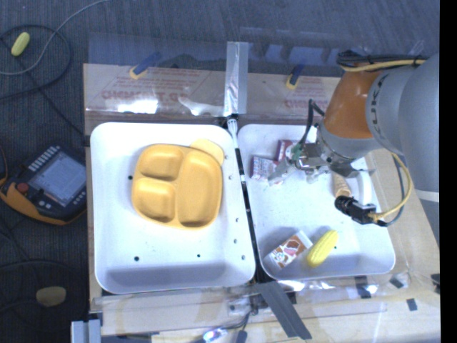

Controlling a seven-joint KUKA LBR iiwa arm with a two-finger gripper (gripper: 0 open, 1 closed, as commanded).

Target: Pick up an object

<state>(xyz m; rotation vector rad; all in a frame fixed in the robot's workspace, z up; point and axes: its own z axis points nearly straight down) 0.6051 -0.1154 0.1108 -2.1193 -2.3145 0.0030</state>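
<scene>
Two white bins [100, 213] are seen; the hand [303, 161] is poised over small packets [265, 167] at upper right, its grip state undeterminable.

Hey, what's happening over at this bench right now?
A grey robot arm with an orange band reaches in from the right, its hand low over the back of the right white bin, close to some small red-and-white packets. Nearer the front of that bin lie a yellow toy corn cob and a small printed carton. The left white bin holds a yellow sectioned plastic tray. No object shows between its fingers.
</scene>
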